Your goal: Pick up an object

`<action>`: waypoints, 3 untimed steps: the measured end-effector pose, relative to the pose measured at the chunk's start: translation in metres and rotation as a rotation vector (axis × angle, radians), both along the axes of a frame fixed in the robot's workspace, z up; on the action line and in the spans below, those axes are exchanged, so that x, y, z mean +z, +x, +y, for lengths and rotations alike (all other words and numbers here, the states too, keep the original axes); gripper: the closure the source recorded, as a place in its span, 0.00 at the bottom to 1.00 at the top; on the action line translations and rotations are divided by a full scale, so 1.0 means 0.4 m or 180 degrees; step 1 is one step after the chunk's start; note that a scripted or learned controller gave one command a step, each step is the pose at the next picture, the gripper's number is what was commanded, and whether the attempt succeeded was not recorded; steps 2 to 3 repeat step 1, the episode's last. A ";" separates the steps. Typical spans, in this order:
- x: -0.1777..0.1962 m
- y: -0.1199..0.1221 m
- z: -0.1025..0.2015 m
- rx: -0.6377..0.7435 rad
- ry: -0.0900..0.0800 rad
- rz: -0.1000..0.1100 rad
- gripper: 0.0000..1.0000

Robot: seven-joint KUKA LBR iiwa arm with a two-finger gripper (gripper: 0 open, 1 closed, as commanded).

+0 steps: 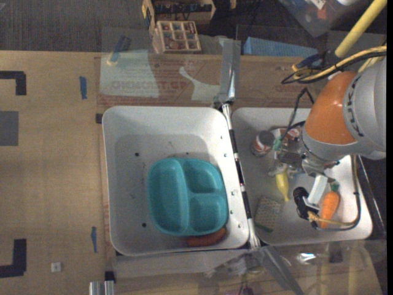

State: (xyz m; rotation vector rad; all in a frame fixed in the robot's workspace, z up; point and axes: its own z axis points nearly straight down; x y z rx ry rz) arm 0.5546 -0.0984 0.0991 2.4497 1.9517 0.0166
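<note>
While the arm (344, 112) hangs over the right bin (245, 123), the work looks to be at the approach stage: nothing can be seen lifted, and a target has yet to be closed on.

Taking the yellow piece (282, 185) in that bin as the marker and reading from the left: the teal divided plate (184, 195) lies well left of it, across the wall in the left bin (120, 125). A reddish piece (206, 239) sits left of and below the yellow piece, tucked against the plate's near edge. A speckled grey pad (268, 211) lies just below and left of it. A small can (264, 141) stands above and a little left. The gripper (287, 163) is directly above the yellow piece, near its upper end; whether the gripper is open or closed cannot be told, since the wrist hides it. An orange carrot (330, 206) lies right of and slightly below the yellow piece.

My guess is that the yellow piece is the likeliest pick. The next move calls for a short descent centred over it, a firm close, then a straight lift clear of the can and pad.
</note>
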 end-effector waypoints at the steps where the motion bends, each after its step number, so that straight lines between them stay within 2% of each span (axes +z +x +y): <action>1: 0.214 -0.036 0.057 0.0747 -0.0006 0.0038 1.00; 3: 0.214 -0.036 0.057 0.0747 -0.0006 0.0038 1.00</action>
